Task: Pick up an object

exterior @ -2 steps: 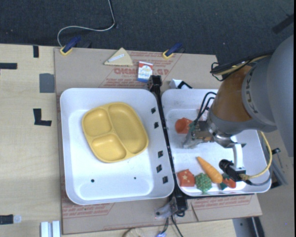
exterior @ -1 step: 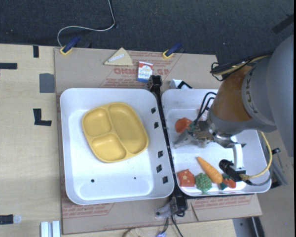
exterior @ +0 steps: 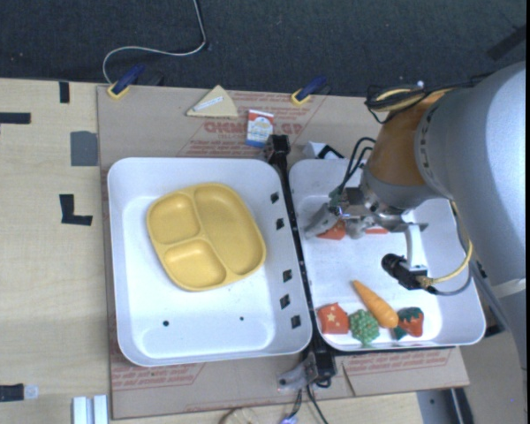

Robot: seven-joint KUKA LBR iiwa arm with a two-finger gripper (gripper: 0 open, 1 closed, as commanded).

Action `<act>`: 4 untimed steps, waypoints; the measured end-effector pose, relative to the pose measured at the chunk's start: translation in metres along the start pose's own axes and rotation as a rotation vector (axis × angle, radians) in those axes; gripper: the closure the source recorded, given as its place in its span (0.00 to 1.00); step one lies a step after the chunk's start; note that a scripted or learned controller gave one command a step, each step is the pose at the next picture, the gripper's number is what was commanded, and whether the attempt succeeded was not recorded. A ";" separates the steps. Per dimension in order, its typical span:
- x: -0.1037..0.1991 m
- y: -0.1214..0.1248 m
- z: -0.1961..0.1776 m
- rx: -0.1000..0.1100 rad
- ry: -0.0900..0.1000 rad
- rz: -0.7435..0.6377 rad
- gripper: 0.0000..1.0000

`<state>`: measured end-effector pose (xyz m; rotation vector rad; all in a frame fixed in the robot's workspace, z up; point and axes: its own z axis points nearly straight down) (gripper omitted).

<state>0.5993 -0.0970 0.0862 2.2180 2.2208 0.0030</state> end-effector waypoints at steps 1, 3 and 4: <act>0.000 0.030 0.001 0.001 0.000 0.000 0.00; 0.024 -0.029 -0.099 0.003 0.001 -0.001 1.00; 0.064 -0.049 -0.131 0.004 0.001 -0.001 1.00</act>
